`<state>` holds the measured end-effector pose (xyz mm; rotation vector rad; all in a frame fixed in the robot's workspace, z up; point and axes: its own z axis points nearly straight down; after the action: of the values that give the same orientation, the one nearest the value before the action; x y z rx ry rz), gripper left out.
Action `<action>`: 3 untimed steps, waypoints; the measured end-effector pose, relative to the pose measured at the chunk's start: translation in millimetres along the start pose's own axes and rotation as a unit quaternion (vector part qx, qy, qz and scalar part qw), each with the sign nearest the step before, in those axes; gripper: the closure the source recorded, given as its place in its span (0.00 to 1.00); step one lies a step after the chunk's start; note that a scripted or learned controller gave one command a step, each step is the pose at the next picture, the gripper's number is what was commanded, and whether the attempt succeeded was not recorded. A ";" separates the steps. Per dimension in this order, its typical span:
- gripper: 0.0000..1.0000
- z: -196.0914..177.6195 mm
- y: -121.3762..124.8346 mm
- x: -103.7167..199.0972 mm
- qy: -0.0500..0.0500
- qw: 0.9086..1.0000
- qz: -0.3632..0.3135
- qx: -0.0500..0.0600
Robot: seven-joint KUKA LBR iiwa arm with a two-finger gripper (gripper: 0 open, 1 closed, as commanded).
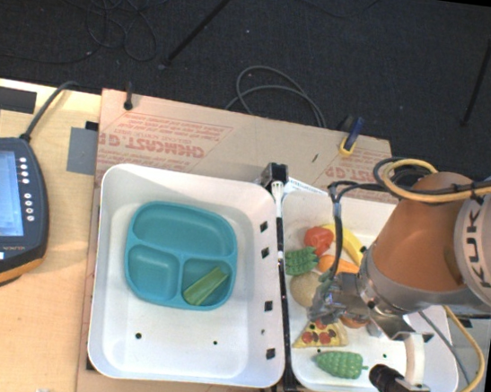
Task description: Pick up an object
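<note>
Low over the right bin (446,377), the end effector (332,304) sits among toy food, by the pizza slice (321,335) and beige piece (305,288); whether it grasps anything, I cannot tell. Beyond, a teal tray (165,252) in the left bin (112,308) keeps a green piece (206,285) apart.

Both white bins (124,219) look like smooth, glossy plastic. The teal tray (161,251) inside the left one is matt. Beneath the bins lies rough brown cardboard (191,133).

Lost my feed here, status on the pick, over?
Gripper low in the right bin, among the toy food, grip unconfirmed. Pizza slice and green corn lie just below it. Teal tray in left bin, untouched.
</note>
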<state>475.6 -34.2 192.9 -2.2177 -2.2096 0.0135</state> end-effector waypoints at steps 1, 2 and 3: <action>1.00 8.6 -1.0 97.6 0.001 1.000 -0.007 -0.002; 1.00 6.9 54.2 35.2 -0.002 1.000 0.000 -0.005; 1.00 7.9 10.4 98.1 0.000 1.000 -0.005 -0.002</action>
<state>486.3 63.9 185.0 -2.2087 -2.2213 0.0094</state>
